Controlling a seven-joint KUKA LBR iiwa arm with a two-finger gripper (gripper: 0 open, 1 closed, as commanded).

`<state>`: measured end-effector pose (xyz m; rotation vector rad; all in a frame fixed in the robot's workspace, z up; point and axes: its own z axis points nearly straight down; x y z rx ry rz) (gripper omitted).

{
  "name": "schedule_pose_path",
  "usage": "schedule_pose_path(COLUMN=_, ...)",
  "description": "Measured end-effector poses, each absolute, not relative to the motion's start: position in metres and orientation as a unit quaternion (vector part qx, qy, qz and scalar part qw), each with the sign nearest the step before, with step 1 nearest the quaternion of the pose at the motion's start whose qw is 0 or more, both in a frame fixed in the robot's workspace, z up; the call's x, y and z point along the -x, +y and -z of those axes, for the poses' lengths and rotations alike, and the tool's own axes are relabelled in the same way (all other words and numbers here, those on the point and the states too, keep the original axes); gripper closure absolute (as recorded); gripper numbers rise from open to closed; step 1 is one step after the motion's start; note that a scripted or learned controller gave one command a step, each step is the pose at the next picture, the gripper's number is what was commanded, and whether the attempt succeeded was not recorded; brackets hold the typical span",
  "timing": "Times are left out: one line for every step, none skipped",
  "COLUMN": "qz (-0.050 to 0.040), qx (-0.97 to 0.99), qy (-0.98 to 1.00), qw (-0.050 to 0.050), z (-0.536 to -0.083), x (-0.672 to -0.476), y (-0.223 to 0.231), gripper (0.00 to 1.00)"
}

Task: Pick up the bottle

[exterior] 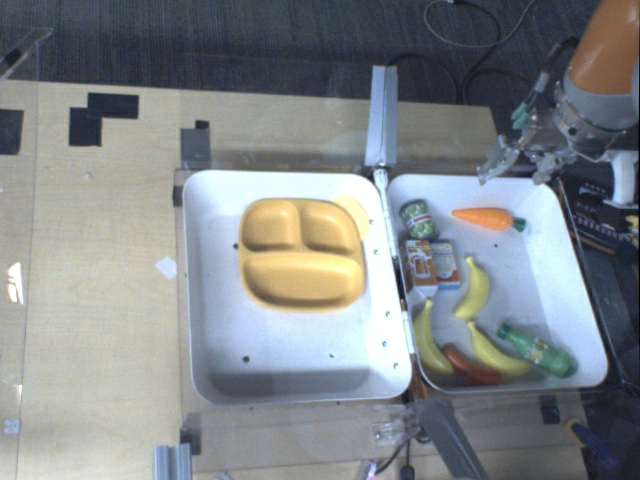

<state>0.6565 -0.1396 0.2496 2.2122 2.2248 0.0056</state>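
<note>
The arm reaches in from the upper right, its gripper (pixel 520 165) hanging over the right bin's (pixel 560 268) far rim — fingers spread, nothing between them. The bottle (pixel 535 350) lies on its side in the near right corner, touching a banana (pixel 490 353). A carrot (pixel 487 220) lies just below the gripper — well apart from the bottle.

Even overhead light from my camera view; white bins (pixel 200 298) bright, nearly washed out. Soft shadows along bin walls. Glare patches on bench (pixel 90 268) at left. Overall slightly soft, low resolution
</note>
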Motion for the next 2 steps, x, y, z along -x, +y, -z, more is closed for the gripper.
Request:
schedule_pose_path(qz=-0.0024, qx=-0.746, qy=0.666, qw=0.004, z=-0.311, x=-0.668, y=-0.205, gripper=0.0)
schedule_pose_path(qz=-0.0024, qx=-0.837, qy=0.547, qw=0.003, z=-0.3, x=-0.67, y=-0.2, gripper=0.0)
